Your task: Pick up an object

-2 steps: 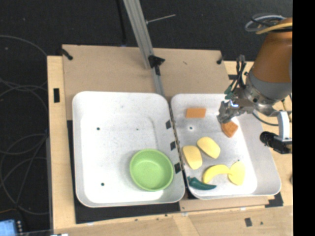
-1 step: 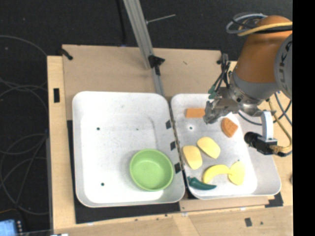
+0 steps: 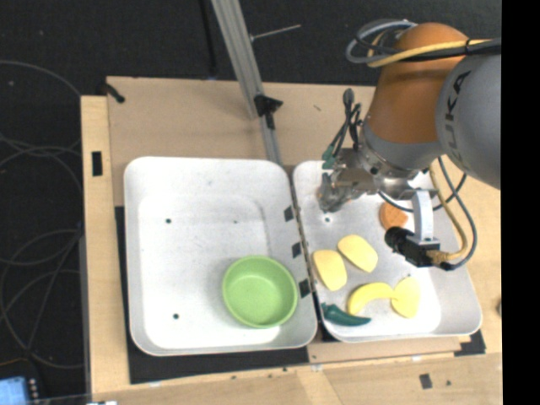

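Camera view, from above at a slant:

1. Worktop (image 3: pixel 194 121): tan board carrying two shallow white bins side by side.
2. Left bin (image 3: pixel 169 201): you will find one green bowl (image 3: pixel 260 290) in it, upright, near the front right corner, close to the wall shared with the other bin.
3. Right bin (image 3: pixel 456 306): it holds the loose pieces listed below, mostly in its front half.
4. Yellow oval piece (image 3: pixel 330 269): lies just beside the bin's left wall.
5. Second yellow oval piece (image 3: pixel 358 252): just right of the first and slightly further back, the two nearly touching.
6. Yellow banana (image 3: pixel 370 297): curved, lying flat near the front of the bin.
7. Small yellow piece (image 3: pixel 406 297): touching or just beside the banana's right end.
8. Dark green piece (image 3: pixel 344 315): slim, at the front edge, just below the banana's left end.
9. Orange piece (image 3: pixel 393 216): partly hidden behind the arm's fittings, near the bin's middle right.
10. Arm: reaches in from the right, its orange band (image 3: pixel 418 74) above the wrist.
11. Gripper (image 3: pixel 332 194): you see it over the back left part of the right bin, apart from the yellow pieces. Nothing shows between its tips; you cannot tell whether they are spread or pressed together.
12. Metal pole (image 3: pixel 240 49): runs diagonally from the top edge down to the gap between the bins.
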### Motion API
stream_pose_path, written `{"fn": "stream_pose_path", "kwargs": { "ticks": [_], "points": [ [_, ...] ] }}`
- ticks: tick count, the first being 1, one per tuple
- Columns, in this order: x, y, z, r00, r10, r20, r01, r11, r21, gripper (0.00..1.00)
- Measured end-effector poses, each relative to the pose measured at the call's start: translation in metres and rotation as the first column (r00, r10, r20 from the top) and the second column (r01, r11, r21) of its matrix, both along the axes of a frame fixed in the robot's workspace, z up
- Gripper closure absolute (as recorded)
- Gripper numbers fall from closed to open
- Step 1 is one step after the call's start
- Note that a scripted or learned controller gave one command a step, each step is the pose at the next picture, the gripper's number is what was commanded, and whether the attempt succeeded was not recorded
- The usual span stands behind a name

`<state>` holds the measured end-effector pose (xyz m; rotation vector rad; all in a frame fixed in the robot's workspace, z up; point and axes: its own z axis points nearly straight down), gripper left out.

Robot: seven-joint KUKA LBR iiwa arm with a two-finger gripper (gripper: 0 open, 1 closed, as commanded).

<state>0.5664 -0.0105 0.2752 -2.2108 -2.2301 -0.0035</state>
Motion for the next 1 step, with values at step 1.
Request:
{"fn": "stream_pose_path", "kwargs": {
  "ticks": [1],
  "points": [
    [0.0008, 0.0535, 0.0017, 1.0, 0.0, 0.001, 0.0, 1.0, -0.001, 1.0]
  ]
}}
